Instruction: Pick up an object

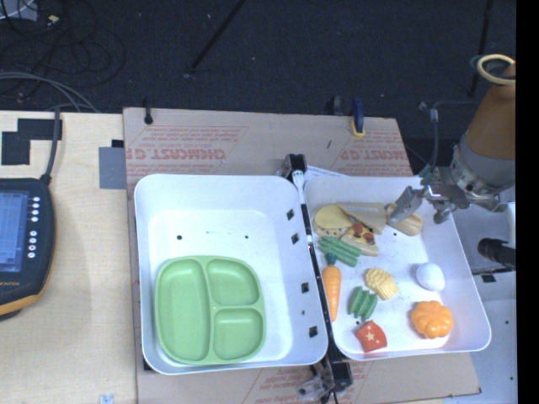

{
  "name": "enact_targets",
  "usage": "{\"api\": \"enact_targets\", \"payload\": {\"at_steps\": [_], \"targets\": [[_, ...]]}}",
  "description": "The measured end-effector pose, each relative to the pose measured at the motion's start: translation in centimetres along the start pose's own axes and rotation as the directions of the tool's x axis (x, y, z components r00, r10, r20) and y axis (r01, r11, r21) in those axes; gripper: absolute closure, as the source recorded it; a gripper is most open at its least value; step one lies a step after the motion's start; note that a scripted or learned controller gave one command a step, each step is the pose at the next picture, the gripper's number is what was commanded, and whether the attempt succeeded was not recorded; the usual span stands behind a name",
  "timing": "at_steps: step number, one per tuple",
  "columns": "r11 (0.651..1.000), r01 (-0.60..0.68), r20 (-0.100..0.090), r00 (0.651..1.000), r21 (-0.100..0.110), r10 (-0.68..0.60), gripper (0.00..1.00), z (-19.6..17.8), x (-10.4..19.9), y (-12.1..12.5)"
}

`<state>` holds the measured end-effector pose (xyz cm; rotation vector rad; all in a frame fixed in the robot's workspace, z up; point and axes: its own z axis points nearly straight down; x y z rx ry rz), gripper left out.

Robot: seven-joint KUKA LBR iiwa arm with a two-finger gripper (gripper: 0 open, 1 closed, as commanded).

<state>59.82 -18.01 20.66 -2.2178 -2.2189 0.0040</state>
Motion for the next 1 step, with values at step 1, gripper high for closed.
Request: {"api": "enact_targets", "payload": {"at_steps": [1], "targets": [[1.0,-0.002,-0.003,1.0,0.007,0.002,0.0,5.76,4.28,-4.7]]}}
